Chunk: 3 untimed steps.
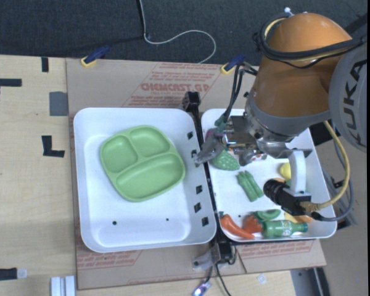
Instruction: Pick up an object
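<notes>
My gripper (224,154) hangs low over the upper left part of the right bin (317,165), close to the divider between the bins. It is open. One finger (203,155) stands by the divider and the other finger (245,157) to its right. A round green textured toy (225,161) lies between them on the bin floor. Just below it lies a green pod-shaped toy (250,185). The arm's orange band and grey wrist hide the bin's upper middle.
The left bin (92,214) bears a green three-part plate (142,162). Along the right bin's front lie an orange-red toy (237,226), a green bottle (282,228) and a yellow piece (285,171). A black cable fitting (283,195) hangs beside them.
</notes>
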Each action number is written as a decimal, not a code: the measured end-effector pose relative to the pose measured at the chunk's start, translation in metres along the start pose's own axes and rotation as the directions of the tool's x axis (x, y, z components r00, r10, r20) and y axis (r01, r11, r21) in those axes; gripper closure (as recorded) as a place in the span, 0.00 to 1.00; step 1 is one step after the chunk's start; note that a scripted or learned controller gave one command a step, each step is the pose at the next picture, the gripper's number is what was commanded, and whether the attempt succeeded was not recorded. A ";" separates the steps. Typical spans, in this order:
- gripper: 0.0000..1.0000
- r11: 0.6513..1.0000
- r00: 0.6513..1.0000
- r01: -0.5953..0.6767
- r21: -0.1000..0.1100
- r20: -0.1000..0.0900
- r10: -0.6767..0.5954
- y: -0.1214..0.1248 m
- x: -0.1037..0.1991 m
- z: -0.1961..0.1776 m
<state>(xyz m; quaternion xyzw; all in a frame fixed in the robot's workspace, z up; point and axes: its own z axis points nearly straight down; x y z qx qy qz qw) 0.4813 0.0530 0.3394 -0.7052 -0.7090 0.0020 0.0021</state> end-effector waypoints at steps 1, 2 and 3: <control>1.00 1.000 1.000 -0.001 -0.001 0.001 0.001 0.002 -0.002 -0.011; 1.00 1.000 1.000 0.001 -0.009 -0.001 -0.001 0.002 0.033 -0.059; 1.00 1.000 1.000 -0.001 -0.010 -0.001 0.001 0.002 0.053 -0.119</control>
